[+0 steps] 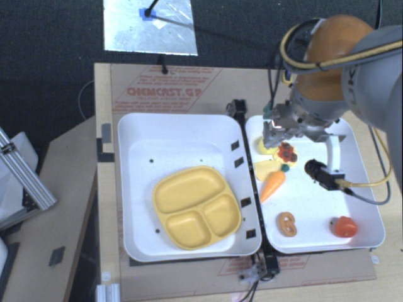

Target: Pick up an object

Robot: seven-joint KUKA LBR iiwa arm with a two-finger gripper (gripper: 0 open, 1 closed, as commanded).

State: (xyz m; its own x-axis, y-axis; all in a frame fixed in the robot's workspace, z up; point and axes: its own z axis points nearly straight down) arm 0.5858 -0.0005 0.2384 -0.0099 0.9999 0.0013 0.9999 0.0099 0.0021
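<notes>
My gripper (274,136) hangs low over the far left corner of the right bin (368,187). Right beneath it lies a small yellow piece (263,147), and a red toy with dark spots (288,151) sits just to its right. I see nothing held in the gripper. Nearer the camera lie a pale yellow wedge (265,168), an orange carrot (272,185), a brown pretzel (286,224) and a red pepper-like toy (344,226).
The left bin (145,143) holds a yellow divided plate (197,206). A black divider (249,175) runs between the bins. The grey arm with its orange band (334,43) reaches in from the upper right. A shiny sheet (150,17) lies behind the bench.
</notes>
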